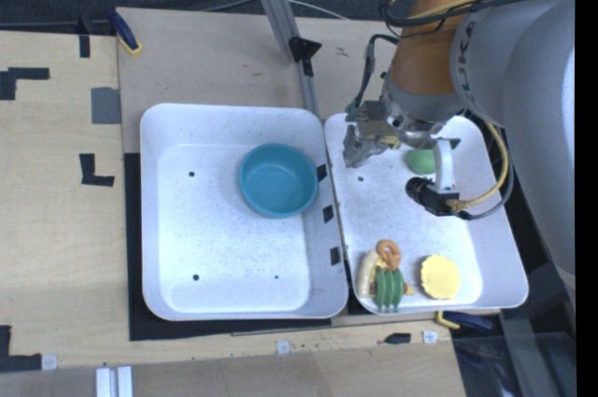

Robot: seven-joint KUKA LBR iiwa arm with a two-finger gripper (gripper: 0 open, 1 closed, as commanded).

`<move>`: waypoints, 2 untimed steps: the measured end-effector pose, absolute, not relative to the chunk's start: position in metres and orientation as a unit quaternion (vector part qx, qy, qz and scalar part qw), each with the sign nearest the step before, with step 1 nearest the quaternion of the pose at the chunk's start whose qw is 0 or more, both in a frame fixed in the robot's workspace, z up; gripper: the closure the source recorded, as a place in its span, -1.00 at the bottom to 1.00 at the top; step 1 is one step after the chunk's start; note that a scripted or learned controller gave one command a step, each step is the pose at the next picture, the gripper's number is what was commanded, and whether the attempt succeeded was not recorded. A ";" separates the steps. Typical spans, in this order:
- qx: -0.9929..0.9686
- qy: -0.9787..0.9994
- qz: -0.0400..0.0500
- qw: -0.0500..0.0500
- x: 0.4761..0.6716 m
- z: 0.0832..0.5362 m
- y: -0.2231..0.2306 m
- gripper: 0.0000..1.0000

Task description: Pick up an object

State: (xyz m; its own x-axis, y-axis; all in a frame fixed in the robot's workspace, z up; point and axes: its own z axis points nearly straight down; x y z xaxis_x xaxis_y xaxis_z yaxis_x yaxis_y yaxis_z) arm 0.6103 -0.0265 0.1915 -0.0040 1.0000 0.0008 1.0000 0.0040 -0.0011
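Approach step: gripper (358, 152), finger state cannot be told, hangs over right bin (500, 278); next, descend onto the green ball (420, 160).

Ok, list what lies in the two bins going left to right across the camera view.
Blue bowl in the left bin → gripper at the right bin's left edge → toy vegetables → yellow round piece. The green object behind the wrist overlaps these in order, so it is left out.
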 end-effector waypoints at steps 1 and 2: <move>-0.706 -0.708 0.000 0.001 0.597 0.190 0.021 1.00; -0.705 -0.709 0.000 0.001 0.573 0.192 0.071 1.00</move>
